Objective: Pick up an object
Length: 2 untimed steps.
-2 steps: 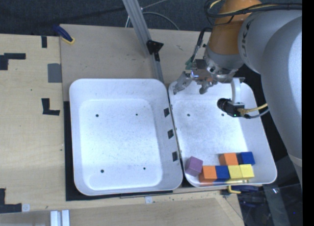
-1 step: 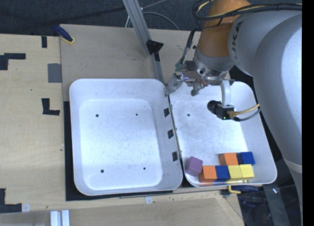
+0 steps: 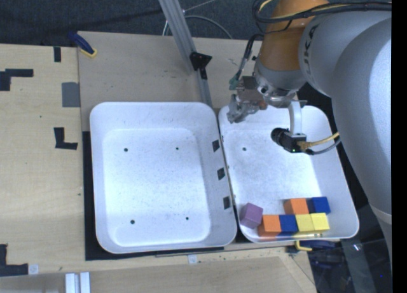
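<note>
**Blocks sat far from the gripper, at the opposite end of the bin**

Pale wooden bench (image 3: pixel 38 177) carried two shallow white bins side by side, with a slanted metal rail (image 3: pixel 175 15) crossing above them. To the gripper's left and nearer the camera lay the left bin (image 3: pixel 102 158). Right of it, the right bin (image 3: pixel 331 177) held all the candidates, well apart from the gripper and packed into the bin's near end: a purple block (image 3: pixel 252 213) by the bin's left wall, then an orange block (image 3: pixel 271 223), a blue block (image 3: pixel 288 222), a second orange block (image 3: pixel 296 206), two yellow blocks (image 3: pixel 312 222) and a second blue block (image 3: pixel 320 204).

The gripper (image 3: pixel 236 115) hung over the far-left corner of the right bin, close to the rim where the bins met. Nothing showed between its fingers; how far they stood apart could not be told at this angle.

Judged from this, the step in hand was the approach. The purple block looked the best target, since it stood slightly apart from the others, leaving room for a finger on each side. The packed blocks touched one another, so a descent there risked landing a finger on a neighbour. The bin wall beside the purple block called for fingers aligned along it, not across it.
</note>
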{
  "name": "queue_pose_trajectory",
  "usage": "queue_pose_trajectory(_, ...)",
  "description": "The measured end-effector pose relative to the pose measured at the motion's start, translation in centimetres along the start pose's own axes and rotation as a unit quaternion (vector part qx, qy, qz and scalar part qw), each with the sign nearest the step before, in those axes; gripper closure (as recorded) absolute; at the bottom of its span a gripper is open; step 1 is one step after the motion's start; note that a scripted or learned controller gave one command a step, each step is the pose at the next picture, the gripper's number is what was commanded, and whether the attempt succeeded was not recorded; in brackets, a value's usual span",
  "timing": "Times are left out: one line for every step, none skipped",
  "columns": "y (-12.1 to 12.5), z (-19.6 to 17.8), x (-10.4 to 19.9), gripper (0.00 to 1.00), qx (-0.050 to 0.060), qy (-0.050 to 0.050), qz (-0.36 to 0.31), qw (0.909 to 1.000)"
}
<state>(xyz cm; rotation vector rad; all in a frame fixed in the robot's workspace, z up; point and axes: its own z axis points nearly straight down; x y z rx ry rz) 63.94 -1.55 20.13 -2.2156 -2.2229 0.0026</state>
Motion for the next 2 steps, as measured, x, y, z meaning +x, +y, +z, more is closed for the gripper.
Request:
queue_pose_trajectory(3.2,1.0,4.1,1.0,-0.001,0.0,-0.001,1.0)
queue_pose_trajectory(-1.5,1.0,8.4,1.0,0.001,0.0,-0.001,1.0)
